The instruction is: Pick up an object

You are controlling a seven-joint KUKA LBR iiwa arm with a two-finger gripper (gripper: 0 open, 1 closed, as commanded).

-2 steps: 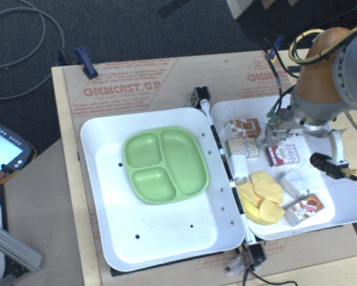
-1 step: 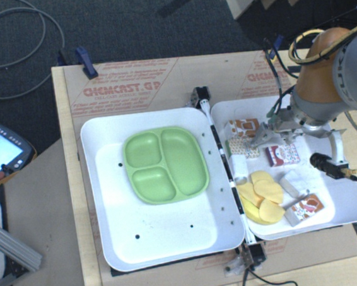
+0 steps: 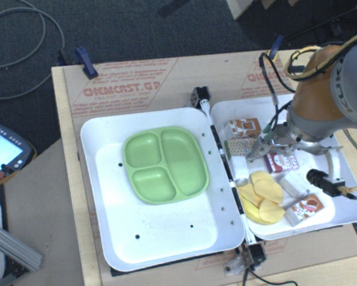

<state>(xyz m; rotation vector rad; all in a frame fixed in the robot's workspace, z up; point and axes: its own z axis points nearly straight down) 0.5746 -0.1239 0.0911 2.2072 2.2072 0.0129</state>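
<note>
Here two white bins sit side by side on the bench: the left bin (image 3: 106, 178) and the right bin (image 3: 347, 213).

The left bin carries one thing, a pale green tray (image 3: 166, 164) with three compartments, lying toward the bin's far edge and nearer its right edge than its left.

The right bin carries a crowded lot. Near its far left corner lies one small carton (image 3: 244, 128), white with a brown and red print. Just nearer than it, along the left edge, is one green packet (image 3: 238, 147). Near the middle lies a second printed carton, red and white (image 3: 281, 162). A third carton (image 3: 305, 209) of the same kind lies by the near edge, tilted. Against the near left corner is a cluster of yellow slices (image 3: 264, 197), at least four, overlapping one another; they are flat, rounded and pale yellow, darker at the lowest one.

The arm reaches in over the right bin's far right corner. The gripper (image 3: 261, 146) hangs above the bin's middle, close to the green packet and the red and white carton. How far it is spread, and what it has hold of, I cannot tell.
</note>
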